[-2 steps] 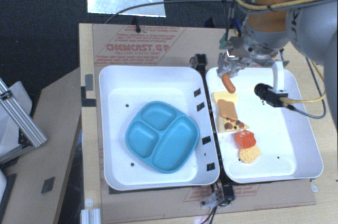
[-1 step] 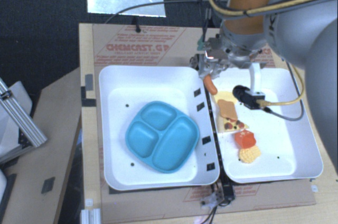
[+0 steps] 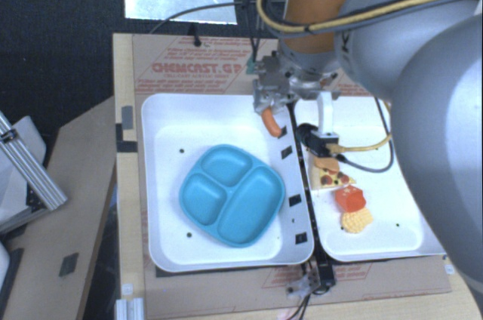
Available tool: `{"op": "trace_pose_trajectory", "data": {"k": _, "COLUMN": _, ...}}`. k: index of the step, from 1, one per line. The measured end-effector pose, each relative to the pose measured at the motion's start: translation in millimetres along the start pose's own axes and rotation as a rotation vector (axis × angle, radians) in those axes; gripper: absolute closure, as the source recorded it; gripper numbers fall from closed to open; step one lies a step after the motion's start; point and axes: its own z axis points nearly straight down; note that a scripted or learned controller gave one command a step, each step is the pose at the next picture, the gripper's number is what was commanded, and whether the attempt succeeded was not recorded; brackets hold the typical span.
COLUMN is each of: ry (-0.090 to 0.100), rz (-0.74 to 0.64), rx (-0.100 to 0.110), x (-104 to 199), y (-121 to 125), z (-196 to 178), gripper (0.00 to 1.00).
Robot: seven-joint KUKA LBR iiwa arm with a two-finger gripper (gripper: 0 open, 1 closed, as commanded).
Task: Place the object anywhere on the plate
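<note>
A blue plate (image 3: 231,194) with three compartments lies in the left white bin (image 3: 167,131). My gripper (image 3: 269,112) hangs over that bin's back right corner, close to the divider between the bins. It is shut on a small orange sausage-shaped toy (image 3: 272,125), which sticks out downward from between the fingers, tilted. The toy is above the bin floor, up and to the right of the plate's far edge, not over the plate.
The right bin (image 3: 400,235) holds a pizza-slice toy (image 3: 327,176), a red toy (image 3: 350,198) and a yellow bumpy toy (image 3: 356,220) near the divider. A black cable and a yellow cable trail from the wrist over that bin. The grey arm covers the right side.
</note>
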Motion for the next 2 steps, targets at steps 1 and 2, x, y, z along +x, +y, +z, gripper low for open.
{"op": "trace_pose_trajectory", "data": {"k": 1, "ry": 0.001, "rz": 0.0, "rx": 0.001, "x": 55.1, "y": -8.5, "z": 11.3, "gripper": 1.0}}
{"op": "trace_pose_trajectory", "data": {"k": 2, "ry": -0.001, "rz": 0.005, "rx": 0.001, "x": 51.7, "y": -7.8, "z": 10.6, "gripper": 0.0}}
